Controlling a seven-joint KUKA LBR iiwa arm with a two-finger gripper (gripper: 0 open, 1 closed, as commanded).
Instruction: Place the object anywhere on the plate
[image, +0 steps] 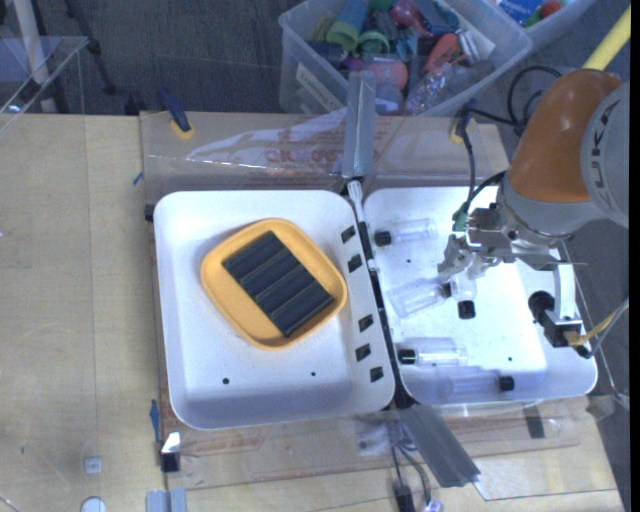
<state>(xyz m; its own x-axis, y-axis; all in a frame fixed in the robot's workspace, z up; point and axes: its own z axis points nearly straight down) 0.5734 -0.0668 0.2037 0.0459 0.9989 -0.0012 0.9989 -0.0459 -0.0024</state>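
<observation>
A yellow plate (216, 272) lies in the left bin (190, 380). A black ribbed rectangular object (278, 283) rests flat on the plate, covering most of its middle. My gripper (459, 287) hangs over the middle of the right bin (520, 350), well to the right of the plate. It points down, close to a clear plastic tube (414, 297) lying in that bin. A small black piece (466, 308) sits just under the gripper; I cannot tell whether it is a fingertip or a cap.
More clear tubes with black caps lie in the right bin: one at the back (410, 232) and two near the front (437, 352) (478, 383). A divider with black clips (362, 300) separates the bins. A tub of colourful items (400, 45) stands behind.
</observation>
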